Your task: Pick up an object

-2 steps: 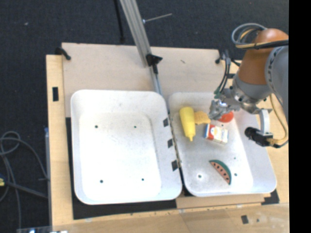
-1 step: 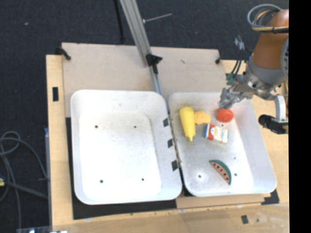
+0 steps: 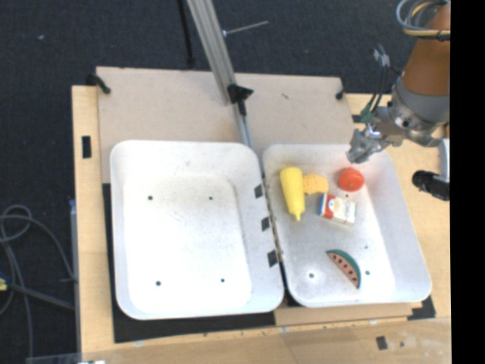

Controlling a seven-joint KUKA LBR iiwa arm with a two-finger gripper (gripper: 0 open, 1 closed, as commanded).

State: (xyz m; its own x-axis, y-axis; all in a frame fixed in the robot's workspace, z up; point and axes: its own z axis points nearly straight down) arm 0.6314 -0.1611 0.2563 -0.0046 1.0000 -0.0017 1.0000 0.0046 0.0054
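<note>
Objects lie in the right bin (image 3: 405, 237), which sits beside the left bin (image 3: 136, 226) on the surface (image 3: 87, 203), their inner rims touching along the middle. A yellow bottle (image 3: 292, 192) lies lengthwise near the right bin's left wall, toward its far edge, nozzle pointing to the near edge. A small yellow piece (image 3: 316, 182) rests against the bottle's right side. Just right of that, close to the bin's far edge, sits a red ball (image 3: 350, 179). A small carton (image 3: 338, 208) with red and white print lies just on the near side of the ball, close to the bottle's nozzle end. A watermelon slice (image 3: 345, 268) lies apart from the rest, toward the bin's near right corner. The end effector (image 3: 362, 149) hangs at the bin's far edge, just beyond the ball and slightly right of it, tilted down toward the bin; nothing shows between its fingers, and how far apart they stand cannot be told from this angle. The arm (image 3: 426, 67) reaches in over the surface's far right corner. A metal pole (image 3: 216, 44) rises from the surface's far edge above the seam between the bins
</note>
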